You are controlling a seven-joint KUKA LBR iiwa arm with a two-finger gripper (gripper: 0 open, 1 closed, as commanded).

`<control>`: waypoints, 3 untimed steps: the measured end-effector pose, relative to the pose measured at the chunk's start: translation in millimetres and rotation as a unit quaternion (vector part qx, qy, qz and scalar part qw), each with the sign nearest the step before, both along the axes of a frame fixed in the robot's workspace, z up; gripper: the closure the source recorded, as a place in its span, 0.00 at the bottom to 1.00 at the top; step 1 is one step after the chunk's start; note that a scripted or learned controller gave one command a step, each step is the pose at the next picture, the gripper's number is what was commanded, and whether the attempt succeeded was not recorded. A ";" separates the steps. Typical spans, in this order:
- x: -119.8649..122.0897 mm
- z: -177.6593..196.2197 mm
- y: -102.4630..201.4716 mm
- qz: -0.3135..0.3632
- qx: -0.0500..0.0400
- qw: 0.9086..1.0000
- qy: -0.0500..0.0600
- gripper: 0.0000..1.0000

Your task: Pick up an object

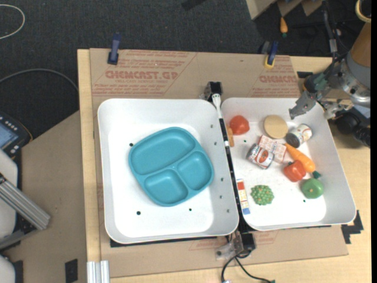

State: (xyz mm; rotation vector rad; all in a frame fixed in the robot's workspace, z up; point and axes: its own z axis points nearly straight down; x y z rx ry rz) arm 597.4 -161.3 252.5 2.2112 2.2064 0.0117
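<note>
End effector (301,107) above right bin (336,175); arm cropped.

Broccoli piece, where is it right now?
In the camera view, the broccoli piece lies in the right bin, toward its front left, apart from the other items. The green pepper sits to its right, and the crushed can lies behind it.

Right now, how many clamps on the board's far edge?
2: a blue clamp at the far left, above the left bin, and a yellow-and-blue clamp above the right bin.
</note>
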 end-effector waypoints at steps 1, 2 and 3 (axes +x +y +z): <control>-39.0 -134.8 44.4 0.002 0.006 1.000 0.016 0.00; 8.6 -164.5 44.5 0.002 0.002 1.000 0.006 0.00; 12.1 -147.7 45.6 0.002 0.003 1.000 -0.002 1.00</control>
